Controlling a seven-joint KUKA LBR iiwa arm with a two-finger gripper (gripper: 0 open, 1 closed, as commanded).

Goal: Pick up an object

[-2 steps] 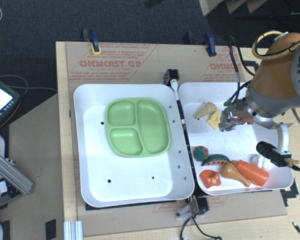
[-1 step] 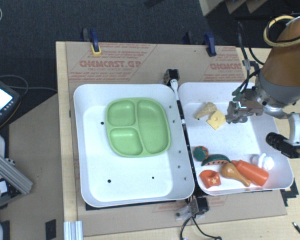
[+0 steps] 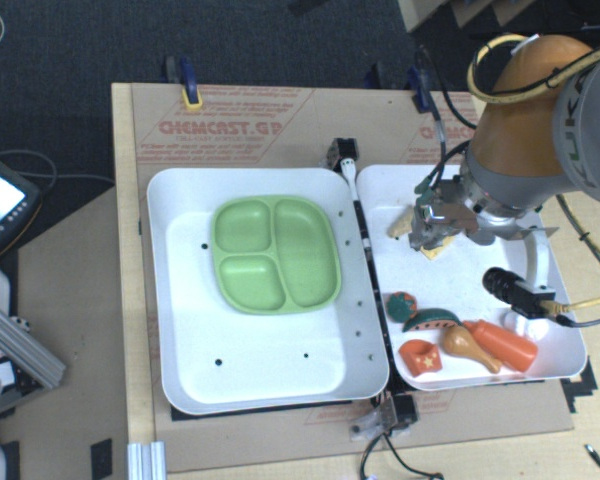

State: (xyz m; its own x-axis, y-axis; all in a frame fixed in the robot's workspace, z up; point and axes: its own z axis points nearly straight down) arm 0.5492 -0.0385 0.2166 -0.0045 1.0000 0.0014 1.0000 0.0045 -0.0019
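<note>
Toy food (image 3: 460,340) lying nr right bin's (image 3: 576,353) front edge | gripper (image 3: 435,230) hovering behind it, toward bin's back | grip state: can't tell

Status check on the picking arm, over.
Gripper low over right bin, upper part. Toys clustered at near edge: orange carrot, drumstick. Green divided plate in left bin.

high slanted overhead, both bins (image 3: 170,298) framed
</note>
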